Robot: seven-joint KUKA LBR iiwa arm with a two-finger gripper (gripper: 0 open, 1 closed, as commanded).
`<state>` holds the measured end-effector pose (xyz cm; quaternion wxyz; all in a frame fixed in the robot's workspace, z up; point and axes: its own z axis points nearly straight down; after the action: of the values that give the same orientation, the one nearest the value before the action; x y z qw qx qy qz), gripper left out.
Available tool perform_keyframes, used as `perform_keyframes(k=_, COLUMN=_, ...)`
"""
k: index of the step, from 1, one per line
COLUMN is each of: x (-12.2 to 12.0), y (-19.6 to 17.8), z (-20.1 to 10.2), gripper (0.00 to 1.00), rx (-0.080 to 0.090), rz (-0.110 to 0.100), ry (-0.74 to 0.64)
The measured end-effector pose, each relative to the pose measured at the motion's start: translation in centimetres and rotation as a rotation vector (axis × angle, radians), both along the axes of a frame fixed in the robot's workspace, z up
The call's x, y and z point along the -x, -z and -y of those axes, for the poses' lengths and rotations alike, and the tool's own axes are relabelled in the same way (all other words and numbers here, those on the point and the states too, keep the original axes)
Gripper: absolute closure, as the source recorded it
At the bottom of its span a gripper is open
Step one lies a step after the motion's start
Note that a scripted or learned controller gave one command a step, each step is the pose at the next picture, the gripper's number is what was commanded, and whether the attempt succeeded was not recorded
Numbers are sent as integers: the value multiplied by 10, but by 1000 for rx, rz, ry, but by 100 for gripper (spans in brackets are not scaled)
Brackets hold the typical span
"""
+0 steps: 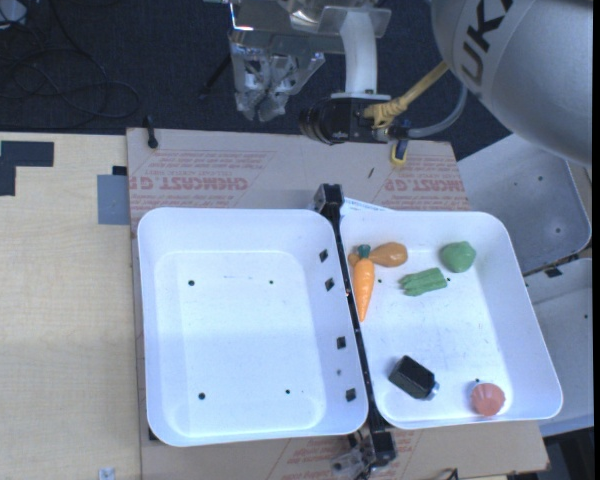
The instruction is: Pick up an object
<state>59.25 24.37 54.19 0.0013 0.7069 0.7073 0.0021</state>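
Pale wooden bench, cardboard sheet [230, 173] under two white bins. Left bin [160, 368] beside right bin [525, 318], a black divider [345, 308] between them. Right bin, near edge: pink ball [487, 399] at the right corner, black block [413, 378] just left of it. Farther in: green pod [423, 283], green lump [458, 256], orange carrot [362, 286] along the divider, orange gourd [388, 255] touching its top. Gripper [265, 93] hangs beyond the bins' far edge, well apart from all objects; finger spread cannot be told.
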Motion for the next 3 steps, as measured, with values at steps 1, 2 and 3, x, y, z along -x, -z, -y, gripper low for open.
perform_keyframes(k=1, x=100, y=3, z=-1, gripper=100, rx=1, rz=-9, ry=-4)
perform_keyframes(k=2, x=45, y=24, z=0, gripper=100, rx=5, rz=-10, ry=2)
perform_keyframes(k=3, x=108, y=42, z=0, gripper=100, rx=4, rz=-13, ry=-3)
